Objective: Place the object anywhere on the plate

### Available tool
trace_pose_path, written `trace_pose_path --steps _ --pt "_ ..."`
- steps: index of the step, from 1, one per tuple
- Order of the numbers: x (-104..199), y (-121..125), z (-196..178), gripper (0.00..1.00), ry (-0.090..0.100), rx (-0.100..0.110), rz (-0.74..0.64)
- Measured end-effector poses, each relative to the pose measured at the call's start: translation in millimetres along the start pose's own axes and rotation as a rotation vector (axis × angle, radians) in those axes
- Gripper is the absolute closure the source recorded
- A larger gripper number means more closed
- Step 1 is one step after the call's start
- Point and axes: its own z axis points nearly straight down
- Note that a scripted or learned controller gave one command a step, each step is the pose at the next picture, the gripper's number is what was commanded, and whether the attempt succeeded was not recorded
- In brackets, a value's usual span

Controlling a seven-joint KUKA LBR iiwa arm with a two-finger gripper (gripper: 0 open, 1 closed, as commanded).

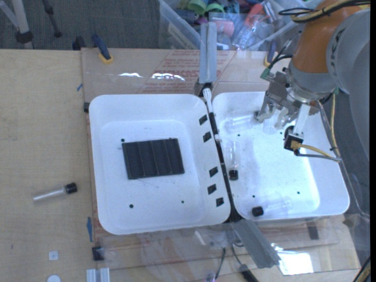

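Note:
A dark ribbed rectangular plate (154, 158) lies flat in the left white bin (106, 210). In the right bin (329, 187) lie clear tubes with black caps. One tube (232, 157) is near the divider, another (273, 207) is by the front wall, and a faint clear one (236, 123) is near the back. My gripper (272, 115) hangs low over the back of the right bin, just right of the faint tube. It is open, and I see nothing between its fingers.
A further capped tube (54, 192) lies on the wooden bench left of the bins. A clear tub of coloured toys (235, 10) stands behind them. A grey bar (207, 51) and a clip-studded divider (214, 157) separate the two bins.

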Motion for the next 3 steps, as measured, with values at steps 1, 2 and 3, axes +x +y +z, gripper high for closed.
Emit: trace_pose_path --steps 1,2,3 --pt "54.8 -72.1 19.4 1.0 0.0 0.0 -0.302" --pt "135.5 -82.4 18.7 1.0 0.0 -0.007 -0.735" --pt "198.5 -93.4 22.7 1.0 0.0 -0.007 -0.77"
